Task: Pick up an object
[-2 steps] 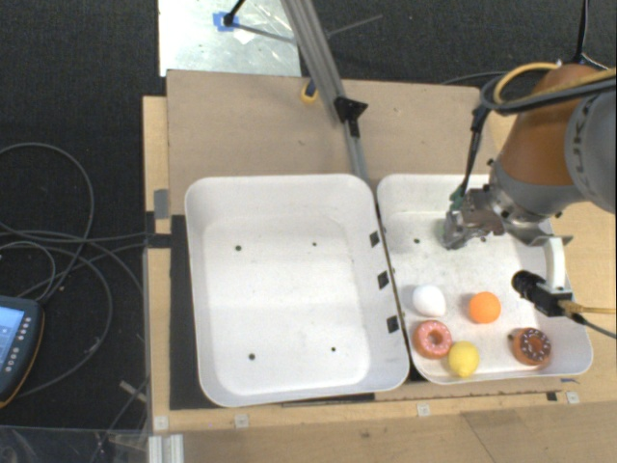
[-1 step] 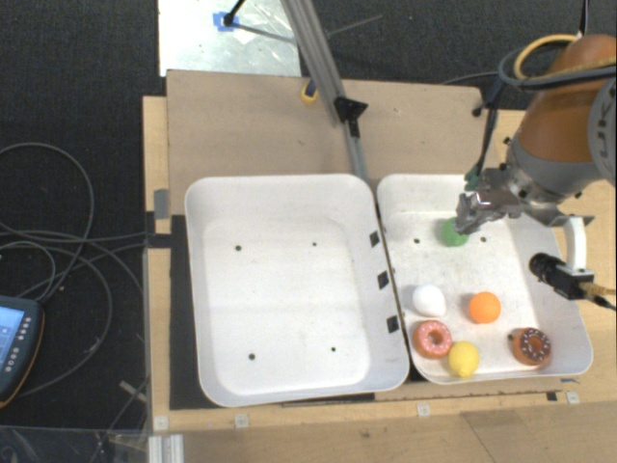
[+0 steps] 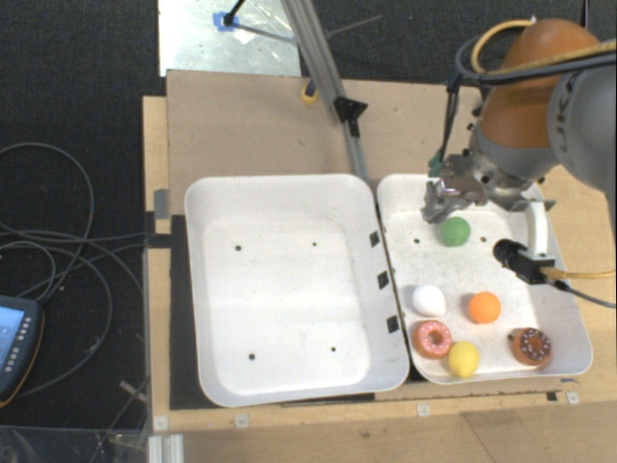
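The right bin (image 3: 569, 331) holds a green ball (image 3: 455, 231) near its far end. Closer to the front lie a white egg-shaped object (image 3: 429, 300), an orange ball (image 3: 484, 307), a pink frosted donut (image 3: 433, 339), a yellow lemon (image 3: 464, 358) and a chocolate donut (image 3: 530, 346). My gripper (image 3: 443, 204) hangs over the far part of this bin, just up and left of the green ball and very close to it. Nothing shows between its fingers.
The left bin (image 3: 284, 283) lies beside the right one, with black clips along the shared edge. A grey pole (image 3: 318, 56) slants across the back of the bench. Cables and a pendant (image 3: 14, 340) lie on the floor at left.
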Robot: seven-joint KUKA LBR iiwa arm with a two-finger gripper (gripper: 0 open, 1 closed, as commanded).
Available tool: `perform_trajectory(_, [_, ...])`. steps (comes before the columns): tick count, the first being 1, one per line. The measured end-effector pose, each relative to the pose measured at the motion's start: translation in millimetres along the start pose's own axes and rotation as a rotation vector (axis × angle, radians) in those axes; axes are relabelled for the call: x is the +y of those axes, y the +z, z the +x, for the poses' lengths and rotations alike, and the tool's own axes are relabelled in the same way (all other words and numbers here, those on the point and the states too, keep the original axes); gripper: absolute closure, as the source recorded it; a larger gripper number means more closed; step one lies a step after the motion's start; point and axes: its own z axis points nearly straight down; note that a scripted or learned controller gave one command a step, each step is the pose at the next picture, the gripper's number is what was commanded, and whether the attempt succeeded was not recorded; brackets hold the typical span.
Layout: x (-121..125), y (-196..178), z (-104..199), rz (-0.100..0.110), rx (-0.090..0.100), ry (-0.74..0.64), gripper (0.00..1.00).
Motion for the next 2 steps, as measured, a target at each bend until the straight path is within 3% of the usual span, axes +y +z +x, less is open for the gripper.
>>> perform_trajectory(2, [21.5,11.5,114.4,0.002,0.000,0.000,1.00])
